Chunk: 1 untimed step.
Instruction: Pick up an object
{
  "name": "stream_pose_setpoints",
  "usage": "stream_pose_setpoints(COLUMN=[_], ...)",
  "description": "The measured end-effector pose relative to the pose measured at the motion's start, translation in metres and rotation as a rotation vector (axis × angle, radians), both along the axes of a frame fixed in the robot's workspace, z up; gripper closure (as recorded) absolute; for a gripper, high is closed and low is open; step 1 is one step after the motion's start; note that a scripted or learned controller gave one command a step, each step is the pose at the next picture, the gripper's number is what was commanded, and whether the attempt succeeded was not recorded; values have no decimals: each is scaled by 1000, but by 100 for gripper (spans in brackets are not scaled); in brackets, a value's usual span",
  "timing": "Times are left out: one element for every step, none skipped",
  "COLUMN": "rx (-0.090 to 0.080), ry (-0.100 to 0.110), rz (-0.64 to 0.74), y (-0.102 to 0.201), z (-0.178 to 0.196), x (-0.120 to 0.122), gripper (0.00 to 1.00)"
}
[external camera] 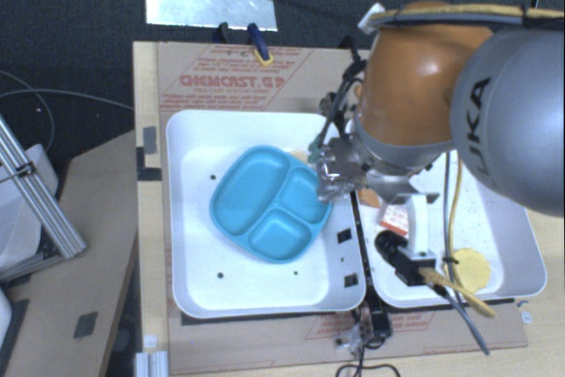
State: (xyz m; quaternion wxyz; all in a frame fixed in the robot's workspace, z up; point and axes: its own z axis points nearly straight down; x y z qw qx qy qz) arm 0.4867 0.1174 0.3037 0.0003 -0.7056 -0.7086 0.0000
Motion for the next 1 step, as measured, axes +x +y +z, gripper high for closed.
stream_pose_setpoints(rx=[5], ry=[-22], rz=[0], y=[-2], z=[151], x=[21], gripper=[100])
